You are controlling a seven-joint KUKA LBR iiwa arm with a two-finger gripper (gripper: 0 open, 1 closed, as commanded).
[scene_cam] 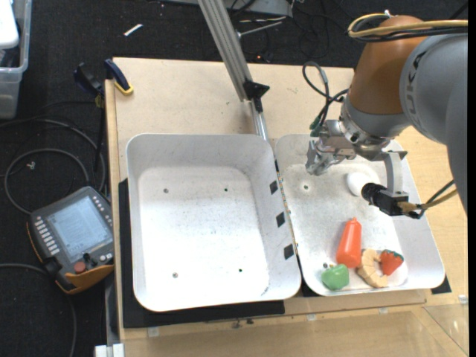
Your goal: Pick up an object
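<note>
Camera view shows you the gripper [318, 162] low in the right shallow white bin [297, 222], away from the orange carrot-shaped toy [349, 242]; you cannot tell its state

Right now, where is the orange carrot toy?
In the right bin, near its front edge, the orange carrot toy stands just above the green toy, left of the strawberry.

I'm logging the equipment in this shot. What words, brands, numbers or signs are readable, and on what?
"UK": the legible part of white lettering on the grey arm, cut off at the frame's right edge.
Teach pendant on the floor: its screen and keys carry marks too small and blurred to read.
Both white bins and the toy items: no text seen.
</note>
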